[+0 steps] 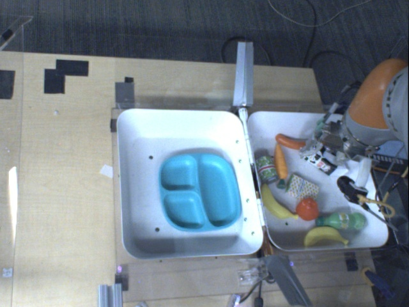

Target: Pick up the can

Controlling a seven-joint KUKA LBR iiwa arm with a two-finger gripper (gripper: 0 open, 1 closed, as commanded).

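Observation:
The can (266,169) is small, with a green and white label. It lies on its side in the right bin (377,235), against the divider at the bin's left edge. My gripper (319,157) hangs over the upper right part of that bin, well to the right of the can and apart from it. Between the two lies an orange carrot (281,162). Nothing shows in the gripper's grasp.
Around the can lie a second orange piece (291,142), a checkered box (301,187), two bananas (276,204) (324,236), a red tomato (307,208) and a green bottle (342,220). The left bin (134,133) holds a blue divided tray (198,189).

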